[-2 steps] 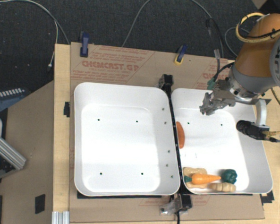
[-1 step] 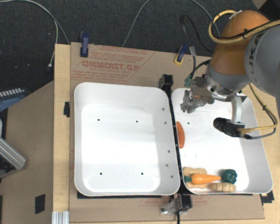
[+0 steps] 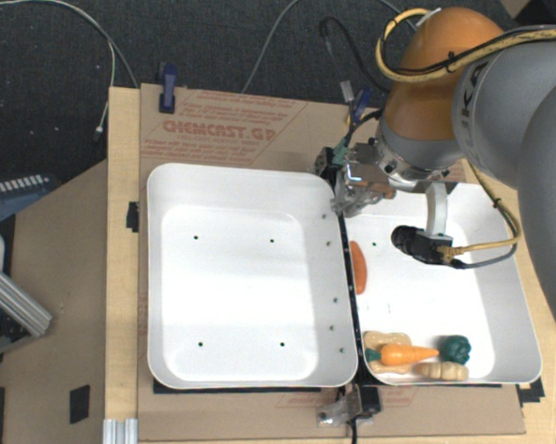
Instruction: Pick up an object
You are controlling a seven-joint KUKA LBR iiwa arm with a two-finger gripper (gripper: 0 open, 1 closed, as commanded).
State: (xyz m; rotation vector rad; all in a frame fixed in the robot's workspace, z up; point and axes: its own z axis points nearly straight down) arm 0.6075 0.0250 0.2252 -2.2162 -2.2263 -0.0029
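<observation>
The arm (image 3: 492, 98) comes in from the right and hangs over the far end of the right bin (image 3: 498, 305), its orange band just above the wrist. The gripper (image 3: 347, 200) sits low at the far left corner of that bin, against the wall it shares with the left bin (image 3: 246, 280). Whether it is clenched or released I cannot tell from here.

A slim orange-red piece (image 3: 358, 268) lies just in front of the gripper, along the dividing wall, apart from it. Well nearer, in the near corner, a toy carrot (image 3: 407, 355), a beige piece (image 3: 441, 370) and a dark green lump (image 3: 455, 348) crowd together.
</observation>
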